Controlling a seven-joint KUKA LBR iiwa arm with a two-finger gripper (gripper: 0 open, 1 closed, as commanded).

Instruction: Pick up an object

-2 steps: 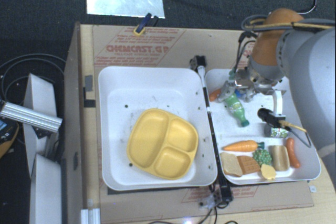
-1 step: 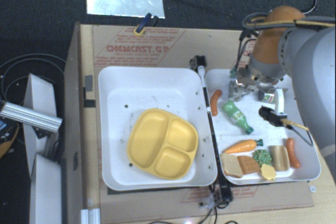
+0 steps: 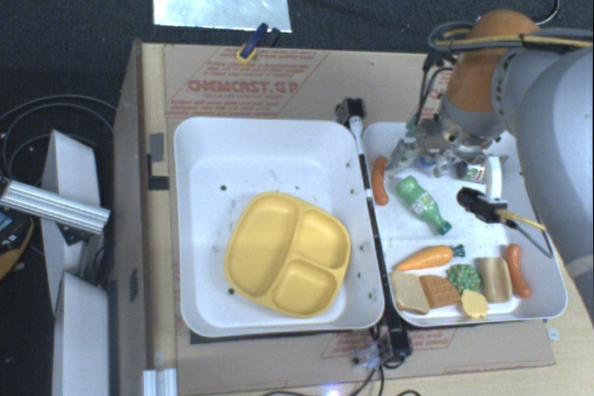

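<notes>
Gripper sits low over the right bin, at its far end; can't tell its jaw state, nothing visibly held. Closest pick is the green bottle, just toward the camera from the gripper, long axis diagonal, cap end pointing away from the gripper.

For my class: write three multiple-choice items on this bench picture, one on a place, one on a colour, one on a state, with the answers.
1. Where does the yellow divided plate lie?
A. left bin
B. right bin
C. on the floor

2. What colour is the bottle?
A. red
B. green
C. blue

3. How does the bottle rest?
A. upright
B. on its side
C. held in the air

Answers:
1 A, the plate sits inside the left bin.
2 B, its body is green with a white cap.
3 B, it lies flat on the right bin's floor, beside the carrot.
</notes>
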